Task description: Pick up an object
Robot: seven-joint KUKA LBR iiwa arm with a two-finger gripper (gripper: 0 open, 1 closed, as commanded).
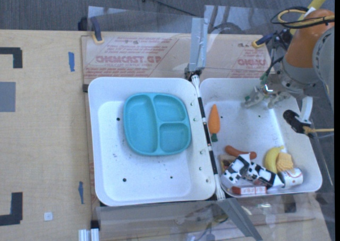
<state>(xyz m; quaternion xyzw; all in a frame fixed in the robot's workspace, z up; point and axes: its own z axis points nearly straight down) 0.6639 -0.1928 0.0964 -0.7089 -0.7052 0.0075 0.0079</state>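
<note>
The tool hangs over the far end of the right bin, and I cannot tell its grip. Nothing is picked yet. The carrot lies near it, toward the left bin. Next, it should move over the carrot and go down.

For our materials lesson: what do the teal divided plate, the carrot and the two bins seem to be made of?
Teal divided plate: probably moulded plastic, one even colour, smooth with a soft sheen. Carrot: likely a plastic toy, uniform orange with a green tip. Left bin and right bin: seemingly thin formed plastic, white, rounded corners, faintly glossy and speckled.
</note>
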